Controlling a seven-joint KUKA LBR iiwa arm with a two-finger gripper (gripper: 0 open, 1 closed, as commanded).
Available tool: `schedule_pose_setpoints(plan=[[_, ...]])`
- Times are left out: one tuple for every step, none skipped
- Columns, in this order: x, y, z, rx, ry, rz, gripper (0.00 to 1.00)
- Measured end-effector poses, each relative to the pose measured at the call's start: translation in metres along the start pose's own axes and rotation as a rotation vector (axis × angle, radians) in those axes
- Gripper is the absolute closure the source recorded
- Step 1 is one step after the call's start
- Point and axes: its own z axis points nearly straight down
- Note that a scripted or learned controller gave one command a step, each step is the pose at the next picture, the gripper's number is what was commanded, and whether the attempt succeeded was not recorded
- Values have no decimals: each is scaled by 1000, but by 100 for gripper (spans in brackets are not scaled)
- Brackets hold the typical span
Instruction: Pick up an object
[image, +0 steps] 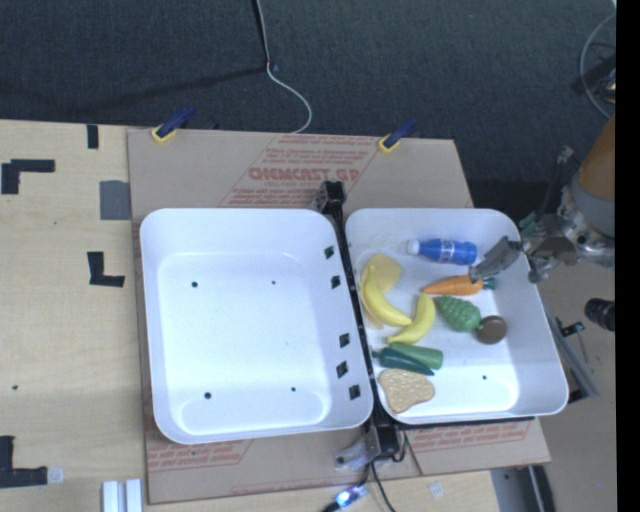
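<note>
Gripper (507, 258) sits above right bin's (535, 345) right rim, beside the carrot (455, 286); finger state cannot be told. Left bin (160, 300) offers open floor.

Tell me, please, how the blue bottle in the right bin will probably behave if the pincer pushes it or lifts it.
The blue bottle lies on its side on the smooth bin floor, so a push would probably roll it. It looks like small toy plastic, likely light and stiff. Its round body may slip between fingers.
</note>
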Motion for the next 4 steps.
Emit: schedule_pose_setpoints(plan=[[51, 28, 131, 11, 5, -4, 0], [47, 30, 113, 1, 1, -2, 100], [75, 39, 151, -2, 0, -2, 100], [25, 60, -63, -20, -8, 1, 100]])
